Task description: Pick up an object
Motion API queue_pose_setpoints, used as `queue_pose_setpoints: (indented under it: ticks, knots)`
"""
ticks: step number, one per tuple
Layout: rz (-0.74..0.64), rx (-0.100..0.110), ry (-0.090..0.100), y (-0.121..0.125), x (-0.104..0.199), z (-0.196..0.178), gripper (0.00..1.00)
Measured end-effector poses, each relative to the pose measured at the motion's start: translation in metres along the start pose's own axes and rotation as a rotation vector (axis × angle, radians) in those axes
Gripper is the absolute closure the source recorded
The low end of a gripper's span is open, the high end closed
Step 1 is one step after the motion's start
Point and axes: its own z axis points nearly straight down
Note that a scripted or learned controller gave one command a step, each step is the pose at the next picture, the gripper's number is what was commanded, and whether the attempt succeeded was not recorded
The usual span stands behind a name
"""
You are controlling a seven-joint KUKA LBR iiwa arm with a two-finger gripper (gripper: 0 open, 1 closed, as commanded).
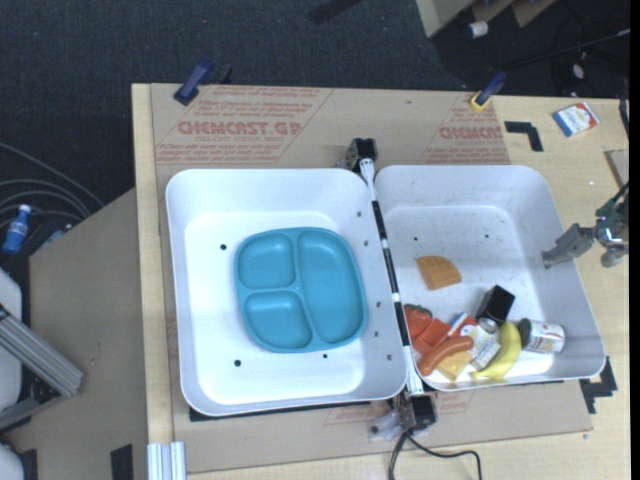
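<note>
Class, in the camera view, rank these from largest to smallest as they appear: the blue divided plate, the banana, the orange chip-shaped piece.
1. blue divided plate
2. banana
3. orange chip-shaped piece, only slightly smaller than the banana.

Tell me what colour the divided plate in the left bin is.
The divided plate is light blue, a plain turquoise shade with no pattern, seen clearly in the camera view.

blue tray (300,288), yellow banana (505,350), white bins (200,228)

A blue three-compartment plastic plate (299,288) lies in the left white bin (190,268) — the yellow plastic banana (503,351) rests in the right white bin's (540,208) near corner.
</note>
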Motion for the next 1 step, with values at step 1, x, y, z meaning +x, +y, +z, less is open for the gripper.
queue_pose_setpoints:
  ticks: [1]
  knots:
    - [-0.001,0.002,0.001,0.0182,0.0462,0.1051,0.0]
